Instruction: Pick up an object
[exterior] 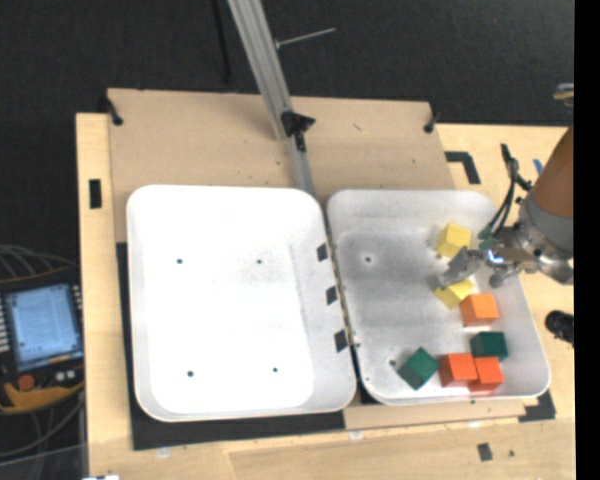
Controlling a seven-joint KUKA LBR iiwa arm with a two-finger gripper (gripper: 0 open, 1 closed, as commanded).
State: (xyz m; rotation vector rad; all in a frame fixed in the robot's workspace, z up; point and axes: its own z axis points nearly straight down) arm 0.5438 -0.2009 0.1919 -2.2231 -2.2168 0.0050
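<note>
- Hand (473,265): the two-finger metal hand of the grey arm reaches into the right white plastic bin (380,298) from its right edge, low over the bin floor. Whether its fingers are spread or closed cannot be told; nothing is seen between them.
- Upper yellow block (454,237): a small yellow cube-like block, just beside the hand on the side towards the bin's far edge. Contact cannot be judged.
- Lower yellow block (454,291): a small yellow block, tilted, just beside the hand on the near side, touching or nearly touching the orange block (480,308), a small orange cube next to the bin's right wall.
- Remaining pieces: a dark green block (490,344) lies below the orange one; a pair of orange-red blocks (471,370) sits in the near right corner of the bin, with a second green block (417,367) just to their left.
- Left white plastic bin (230,298): stands beside the right bin on the bench (95,168).
- Handling, as a judgement: the blocks look rigid, light and smooth-faced, not fragile. Either yellow block is the likely object. Take it across two opposite flat faces, square to the fingers; a corner grip on the tilted one would probably let it twist out.
</note>
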